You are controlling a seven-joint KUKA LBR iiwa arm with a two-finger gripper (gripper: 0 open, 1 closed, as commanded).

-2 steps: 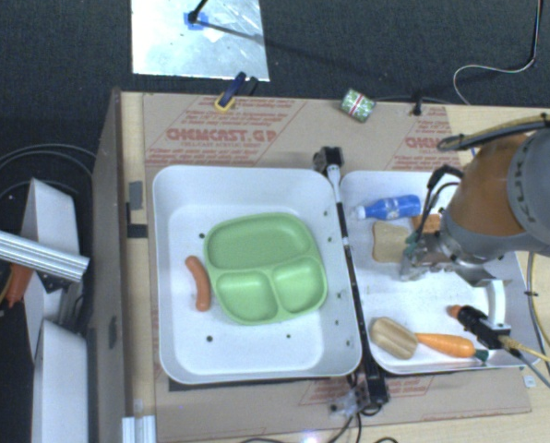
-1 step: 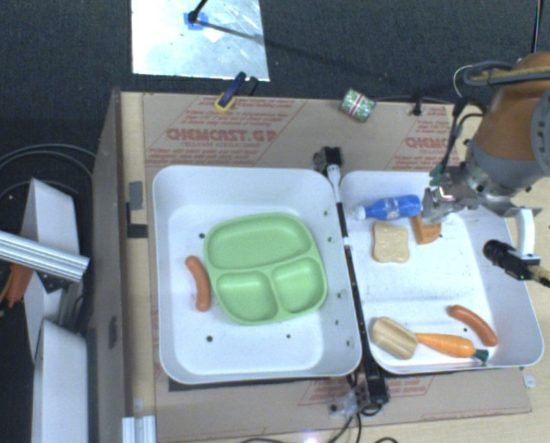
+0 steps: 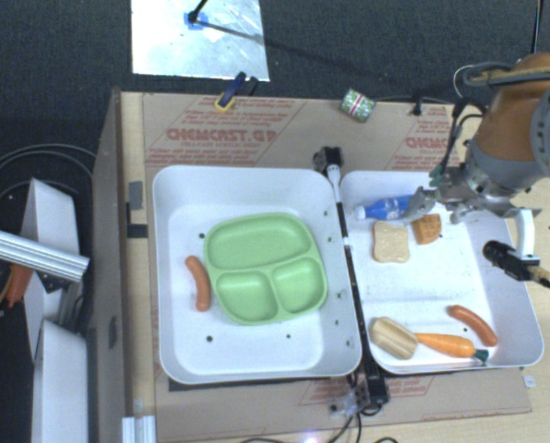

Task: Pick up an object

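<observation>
**A:** Nearest edge of the rt bin, what's there?

**B:** Tan oblong roll. Smooth orange carrot w/ green tip just beside it, glossy reddish sausage near.

**A:** Jaws?

**B:** Low over the bin's far end, above a blue-and-white tube & a small brown crusty chunk. Can't tell if they're wide or narrow.

**A:** Around them?

**B:** Pale squarish bread slice just beside the chunk, flat on white plastic. Arm is grey w/ an orange band.

**A:** Left bin?

**B:** Matte green 3-compartment plate, rounded corners. 2nd sausage beside its left rim. Both bins sit on printed cardboard on the bench.
</observation>
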